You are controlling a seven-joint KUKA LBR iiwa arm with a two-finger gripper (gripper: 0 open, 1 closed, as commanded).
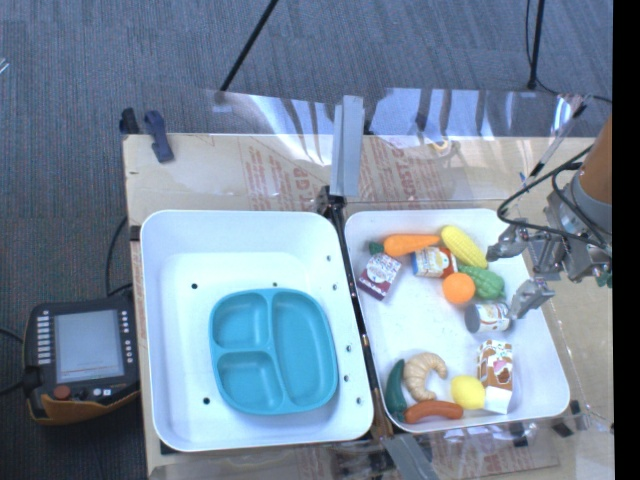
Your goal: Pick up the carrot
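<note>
1. The carrot [412,243] lies on its side in the right bin [556,368], at about 11 o'clock of that bin's floor, its green end toward the bin's left wall.
2. Just at 3 o'clock of the carrot sits a corn cob [463,247], and below the carrot's tip a small printed pouch [431,261]; a dark red carton [379,275] lies at 7 o'clock of the carrot.
3. An orange [458,288] rests near the bin's middle, touching a green vegetable [484,281] at its 2 o'clock.
4. The claw [524,271] hangs over the right bin's 3 o'clock edge, well apart from the carrot; its two fingers are spread, with nothing between them.
5. A small can [488,316] lies just beside the lower finger.
6. At the bin's 6 o'clock lie a croissant [424,371], a lemon [467,392], a sausage [434,412] and a juice box [495,364].
7. The left bin [175,268] holds a blue divided plate [272,350].
8. A handheld control pad [82,352] lies at 9 o'clock of the desk [250,173].
</note>
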